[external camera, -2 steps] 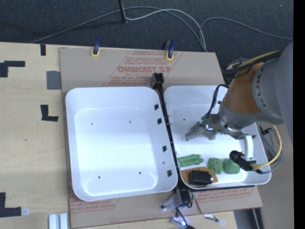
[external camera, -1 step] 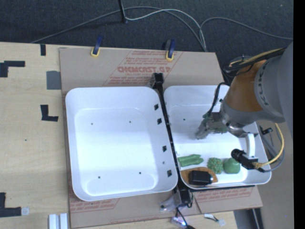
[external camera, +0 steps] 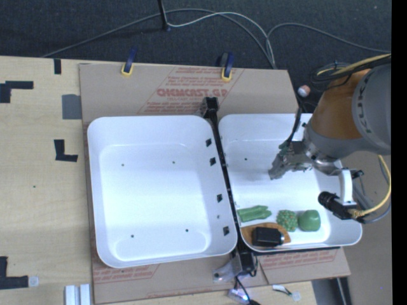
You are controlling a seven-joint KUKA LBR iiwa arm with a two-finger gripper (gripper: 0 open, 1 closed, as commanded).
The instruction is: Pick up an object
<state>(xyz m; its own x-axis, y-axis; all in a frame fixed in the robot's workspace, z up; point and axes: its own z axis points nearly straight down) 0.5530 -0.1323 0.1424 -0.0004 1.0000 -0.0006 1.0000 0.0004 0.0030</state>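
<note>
Four small objects lie bunched along the near edge of the right bin (external camera: 254, 129): a long green piece (external camera: 254, 213), a knobbly green one like broccoli (external camera: 287, 219), a rounder green block (external camera: 309, 220), and a black object (external camera: 267, 236) resting on something flat and tan (external camera: 280, 229). They sit close together, some touching, probably because the bin's floor slopes or earlier handling pushed them against the near wall; that crowding would make a clean grasp harder.

Well apart from them, the hand (external camera: 280, 168) hangs over the bare middle of the same bin, pointing down and toward the divider. Nothing shows between its fingers, and whether they are spread or pressed together I cannot tell at this angle. By my reading no pick is made yet, and the hand would need to travel toward the near wall to reach any candidate.

Beside it, the left bin (external camera: 102, 132) stands on the cardboard-covered counter (external camera: 184, 91), clamped at the far edge.
</note>
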